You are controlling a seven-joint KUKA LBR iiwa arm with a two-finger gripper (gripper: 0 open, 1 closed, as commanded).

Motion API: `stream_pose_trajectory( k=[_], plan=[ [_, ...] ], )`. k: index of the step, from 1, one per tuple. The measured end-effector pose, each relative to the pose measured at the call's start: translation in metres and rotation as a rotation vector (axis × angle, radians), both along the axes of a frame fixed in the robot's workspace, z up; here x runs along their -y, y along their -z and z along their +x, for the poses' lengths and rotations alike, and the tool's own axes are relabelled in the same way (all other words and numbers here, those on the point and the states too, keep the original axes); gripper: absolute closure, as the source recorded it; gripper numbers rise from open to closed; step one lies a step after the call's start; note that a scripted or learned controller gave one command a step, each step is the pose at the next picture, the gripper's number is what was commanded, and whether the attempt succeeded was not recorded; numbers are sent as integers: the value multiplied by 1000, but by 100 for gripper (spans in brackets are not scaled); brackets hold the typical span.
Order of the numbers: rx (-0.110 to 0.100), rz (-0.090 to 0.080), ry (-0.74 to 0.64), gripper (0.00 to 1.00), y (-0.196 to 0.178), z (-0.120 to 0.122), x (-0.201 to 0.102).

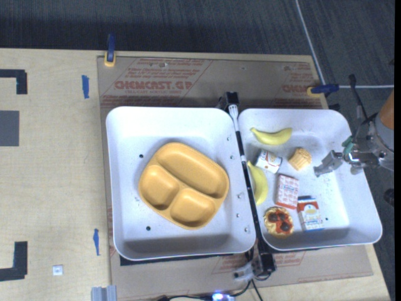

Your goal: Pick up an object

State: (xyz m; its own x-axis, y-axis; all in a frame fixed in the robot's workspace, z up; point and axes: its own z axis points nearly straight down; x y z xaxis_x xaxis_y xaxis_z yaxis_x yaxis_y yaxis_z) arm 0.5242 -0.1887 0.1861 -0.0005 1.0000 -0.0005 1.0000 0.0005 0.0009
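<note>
camera view has the gripper (328, 165) over the right bin (362, 199), jaws spread and holding nothing, near the yellow block (300, 159) (objects crowd that bin), so a descent could strike bare floor or nudge neighbours.

bench (50, 187): pale wood, blue tape marks near left
board (163, 80): brown, on bench
bins: left bin (125, 130), right bin (360, 227), side by side on board
</note>
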Motion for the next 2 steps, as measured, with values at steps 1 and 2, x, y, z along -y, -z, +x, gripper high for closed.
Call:
stream_pose_trajectory(
  k=[1,2],
  plan=[
    [6,-2,2,0,90,-39,-24],
    [7,-3,2,100,81,-39,-25]
  ],
)
